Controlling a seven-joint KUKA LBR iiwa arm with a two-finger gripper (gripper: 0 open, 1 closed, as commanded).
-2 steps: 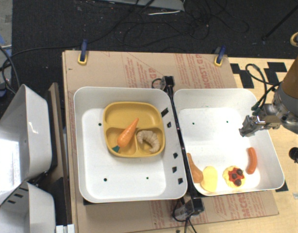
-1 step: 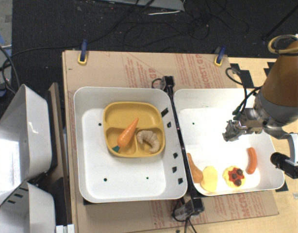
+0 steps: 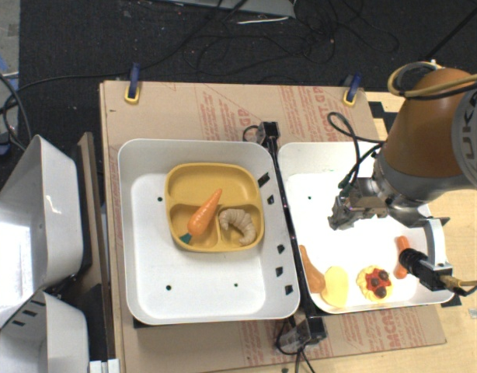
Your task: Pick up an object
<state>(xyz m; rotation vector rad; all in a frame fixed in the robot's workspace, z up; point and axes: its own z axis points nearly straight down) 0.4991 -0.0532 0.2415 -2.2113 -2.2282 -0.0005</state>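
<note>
Gripper (image 3: 341, 217) at centre right of frame, above bare floor of right bin (image 3: 316, 169); open or closed, impossible to tell. Candidate objects for pickup along lower edge of same bin, left to right: orange spoon-shaped piece (image 3: 309, 268); pale yellow piece (image 3: 336, 285) touching it; round yellow toy (image 3: 376, 281) with red and dark toppings. Small orange piece (image 3: 402, 244) just above that toy. All near gripper but apart from it. Arm (image 3: 429, 123) entering from right edge. Left bin (image 3: 145, 270) at centre of frame, bearing yellow divided plate (image 3: 180, 181); orange carrot (image 3: 205, 212) slantwise on plate, pale shrimp (image 3: 238, 224) in lower right compartment, just beside carrot.
</note>
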